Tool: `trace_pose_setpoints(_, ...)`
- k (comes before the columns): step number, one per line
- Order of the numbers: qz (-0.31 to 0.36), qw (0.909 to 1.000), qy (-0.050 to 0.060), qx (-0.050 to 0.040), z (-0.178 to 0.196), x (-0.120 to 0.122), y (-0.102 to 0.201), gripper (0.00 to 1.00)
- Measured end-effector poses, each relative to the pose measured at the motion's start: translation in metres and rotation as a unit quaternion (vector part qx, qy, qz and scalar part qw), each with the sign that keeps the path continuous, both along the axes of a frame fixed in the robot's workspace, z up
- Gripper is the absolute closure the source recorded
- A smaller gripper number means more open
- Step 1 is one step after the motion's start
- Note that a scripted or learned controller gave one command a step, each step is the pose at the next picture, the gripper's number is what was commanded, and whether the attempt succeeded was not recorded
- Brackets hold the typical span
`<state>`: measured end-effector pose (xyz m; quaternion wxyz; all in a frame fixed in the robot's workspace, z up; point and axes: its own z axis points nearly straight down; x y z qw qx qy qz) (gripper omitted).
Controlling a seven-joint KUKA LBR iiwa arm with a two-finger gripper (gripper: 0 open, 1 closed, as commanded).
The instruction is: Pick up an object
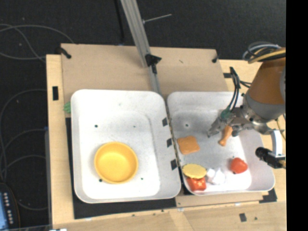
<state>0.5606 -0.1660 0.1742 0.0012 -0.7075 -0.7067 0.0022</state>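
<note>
Your arm reaches over the right bin (255, 179), and its fingers (224, 129) hang near the middle of it. A small orange stick (224, 137) hangs from them and looks pinched between them, lifted off the bin floor, so you seem to be at the lifting step. Next you should raise it slowly and keep the pinch tight, because the hold looks thin. In the same bin lie an orange square (188, 145), a red ball (238, 165), a yellow round thing (194, 170) on top of a red thing (197, 184), and a small white lump (216, 176). The left bin (86, 105) on the tabletop (96, 61) holds a yellow bowl (116, 162) near its front.
</note>
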Motion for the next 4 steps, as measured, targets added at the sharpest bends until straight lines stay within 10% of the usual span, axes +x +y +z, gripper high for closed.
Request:
trace_pose_setpoints(2, -0.001, 1.0, -0.007, -0.0025, -0.069, 0.007, -0.01, 0.0)
trace_pose_setpoints(3, -0.003, 1.0, -0.009, -0.0025, -0.057, 0.008, -0.011, 1.0)
trace_pose_setpoints(4, 0.002, 1.0, -0.006, 0.0, -0.011, 0.016, -0.009, 1.0)
